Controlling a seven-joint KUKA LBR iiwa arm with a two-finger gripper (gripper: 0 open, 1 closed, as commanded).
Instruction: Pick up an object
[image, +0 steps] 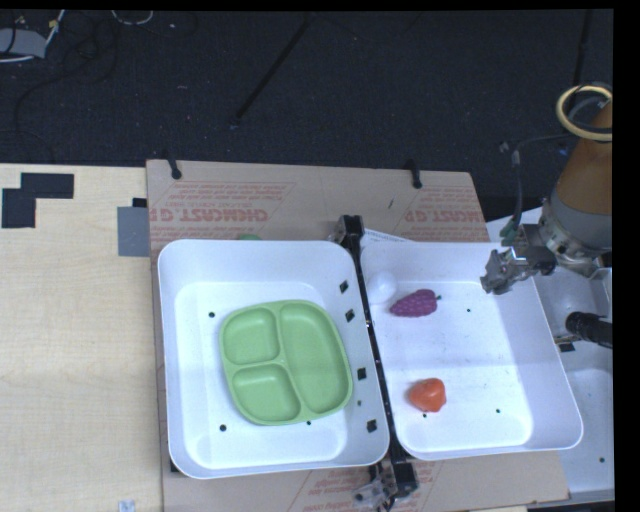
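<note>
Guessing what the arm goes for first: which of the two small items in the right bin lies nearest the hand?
The purple grape bunch, in the far part of the right bin, lies nearer the hand. The orange-red fruit sits closer to the bin's near wall.

The arm (590, 190) is cut off by the right edge, so just its wrist end shows. The gripper (503, 272) is small and dark over the right bin's (520, 400) far right rim; its fingers blur into one mass. A green thing (246, 237) peeks out behind the left bin's (190, 400) far wall, mostly hidden. The clamp (385, 487) between the bins is cut off by the bottom edge
</note>
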